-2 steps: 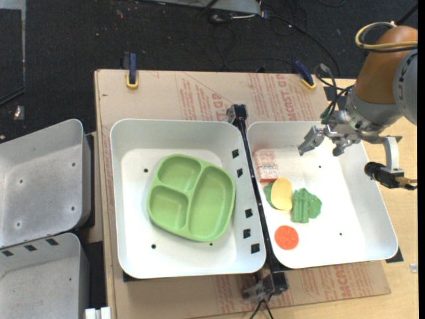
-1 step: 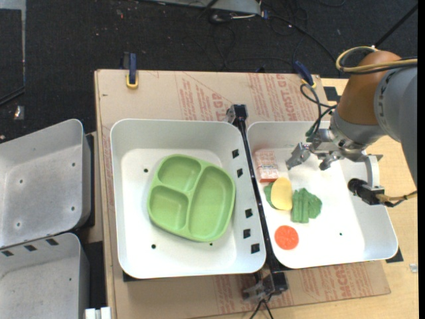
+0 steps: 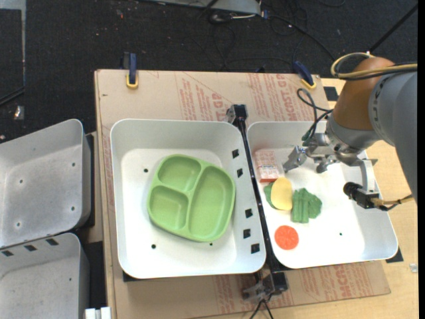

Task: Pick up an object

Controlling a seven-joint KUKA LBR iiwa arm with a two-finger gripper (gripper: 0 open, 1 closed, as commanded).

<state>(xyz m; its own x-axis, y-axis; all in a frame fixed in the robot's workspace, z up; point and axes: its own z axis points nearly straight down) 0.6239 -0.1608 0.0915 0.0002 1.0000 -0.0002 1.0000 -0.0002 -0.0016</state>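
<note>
Right bin, my read: open white floor on the far-right side and along the near edge. Yellow piece, green piece, orange disc and pink packet crowd its left half. Arm overhangs its far corner.

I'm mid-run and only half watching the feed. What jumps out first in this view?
The light green divided plate stands out, lying alone in the left bin. In the right bin a small cluster sits near the divider: a yellow piece, a dark green piece touching it, an orange disc in front, and a pink-and-white packet behind. The grey arm with its orange band hangs over that bin's far side.
</note>
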